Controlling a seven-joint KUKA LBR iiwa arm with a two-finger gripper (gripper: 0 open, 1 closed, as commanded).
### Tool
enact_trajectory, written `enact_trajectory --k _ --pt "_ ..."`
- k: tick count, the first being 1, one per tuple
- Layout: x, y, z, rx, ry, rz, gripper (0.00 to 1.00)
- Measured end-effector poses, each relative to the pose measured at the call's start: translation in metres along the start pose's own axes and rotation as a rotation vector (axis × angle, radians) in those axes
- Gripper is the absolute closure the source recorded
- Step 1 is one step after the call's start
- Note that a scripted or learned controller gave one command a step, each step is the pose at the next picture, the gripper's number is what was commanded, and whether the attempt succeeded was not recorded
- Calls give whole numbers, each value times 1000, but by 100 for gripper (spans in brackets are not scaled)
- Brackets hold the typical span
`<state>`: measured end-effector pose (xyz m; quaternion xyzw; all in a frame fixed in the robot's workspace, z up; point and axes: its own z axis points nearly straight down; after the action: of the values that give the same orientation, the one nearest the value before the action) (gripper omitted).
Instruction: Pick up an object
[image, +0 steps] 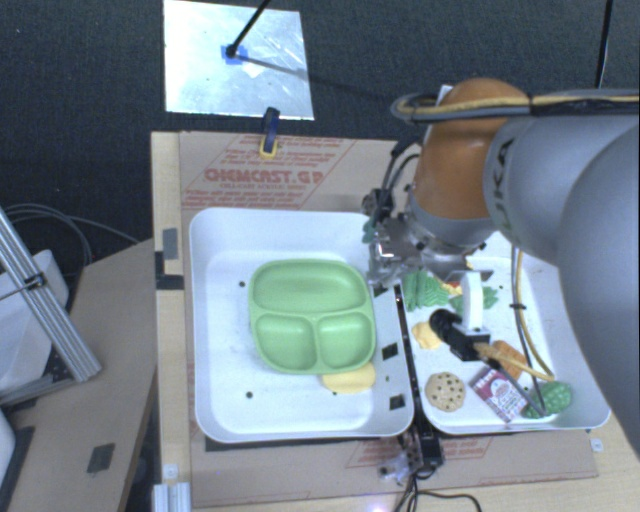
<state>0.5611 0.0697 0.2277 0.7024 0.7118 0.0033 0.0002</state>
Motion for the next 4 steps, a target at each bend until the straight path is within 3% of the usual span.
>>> enact_trajectory --k 1,2,3,4 --pt "-7 0 2 3 -4 9 0" --pt "-80 65 -35 -5 -8 16 0" --pt "-161 33 -26 5 -8 21 0" --pt "-136 -51 -10 11 -2 14 0"
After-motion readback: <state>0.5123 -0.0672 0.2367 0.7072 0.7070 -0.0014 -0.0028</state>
